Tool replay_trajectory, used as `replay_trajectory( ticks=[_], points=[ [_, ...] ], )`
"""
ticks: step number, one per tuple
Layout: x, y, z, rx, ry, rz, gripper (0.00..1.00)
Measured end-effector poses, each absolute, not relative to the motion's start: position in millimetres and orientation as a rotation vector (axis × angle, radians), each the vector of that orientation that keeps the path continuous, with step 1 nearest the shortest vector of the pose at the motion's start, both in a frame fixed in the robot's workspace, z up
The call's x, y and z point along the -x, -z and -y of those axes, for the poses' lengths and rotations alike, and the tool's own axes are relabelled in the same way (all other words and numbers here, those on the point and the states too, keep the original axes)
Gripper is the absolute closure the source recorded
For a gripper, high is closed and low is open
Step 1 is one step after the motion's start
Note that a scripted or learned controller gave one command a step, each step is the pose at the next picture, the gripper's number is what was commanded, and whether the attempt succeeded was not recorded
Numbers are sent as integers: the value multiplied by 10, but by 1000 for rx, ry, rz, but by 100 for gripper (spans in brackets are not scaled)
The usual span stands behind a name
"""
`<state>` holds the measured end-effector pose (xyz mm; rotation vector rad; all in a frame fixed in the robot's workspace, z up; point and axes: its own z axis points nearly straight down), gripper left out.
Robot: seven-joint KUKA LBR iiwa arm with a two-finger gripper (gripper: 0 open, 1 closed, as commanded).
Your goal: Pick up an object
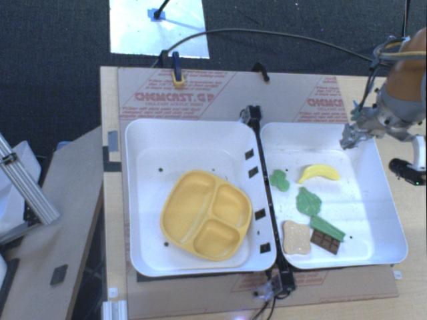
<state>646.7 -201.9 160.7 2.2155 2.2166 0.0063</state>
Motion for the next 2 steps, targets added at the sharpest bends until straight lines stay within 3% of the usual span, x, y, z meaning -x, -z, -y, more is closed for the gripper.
replay_trajectory(
  ticks=[1,2],
  points=[
    [-6484,-2137,2023,-2212,-6,-2221,100],
    [-6451,-2091,1555,-2212,-3,-2230,100]
  ],
)
